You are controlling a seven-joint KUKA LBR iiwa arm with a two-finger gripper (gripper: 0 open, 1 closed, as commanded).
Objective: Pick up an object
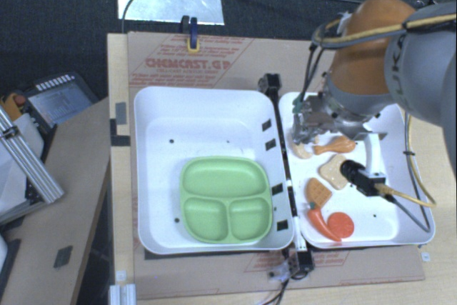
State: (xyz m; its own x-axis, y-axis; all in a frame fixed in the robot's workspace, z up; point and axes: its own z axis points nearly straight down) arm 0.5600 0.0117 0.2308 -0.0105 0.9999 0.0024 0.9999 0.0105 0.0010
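My gripper [305, 131] hangs low over the upper left part of the right bin [400, 225], close to its left wall. Just below it lies a small pale piece [303, 151], and a brown toy drumstick [335, 146] lies right beside it. Nothing shows as lifted. Farther down the bin lie a tan bread slice [331, 171], an orange wedge [318, 193], a carrot [320, 221] and a red disc [341, 225]. The arm's grey body and orange band cover the bin's upper right part.
The left bin [164, 153] holds a green divided plate [225, 198] near its front. A black divider with clips [280, 153] runs between the two bins. Cardboard lies under both bins.
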